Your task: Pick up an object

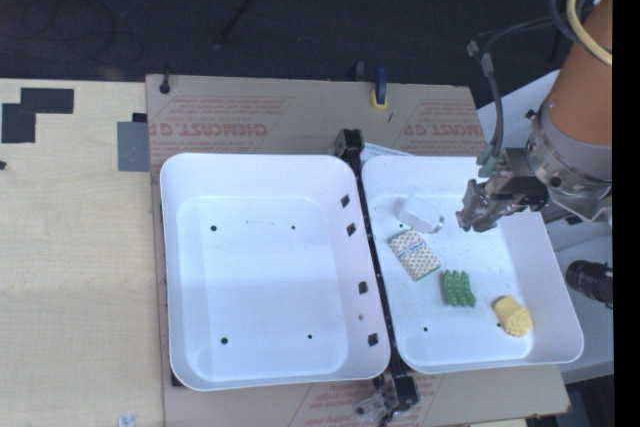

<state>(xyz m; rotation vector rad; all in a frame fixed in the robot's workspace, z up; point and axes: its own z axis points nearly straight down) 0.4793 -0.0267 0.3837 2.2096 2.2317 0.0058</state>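
Tool [480,215] hovers above the patterned packet [414,254]; grip state unclear, cannot tell. Packet looks light, flat, probably slippery: pinch across its short edges.

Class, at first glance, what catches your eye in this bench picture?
The robot's hand hangs over the right bin, near its far side. Below it lie a patterned packet, a green studded block and a yellow bumpy piece, plus a small white piece.

The brown board [260,120] under the bins bears upside-down red lettering, not clearly legible.
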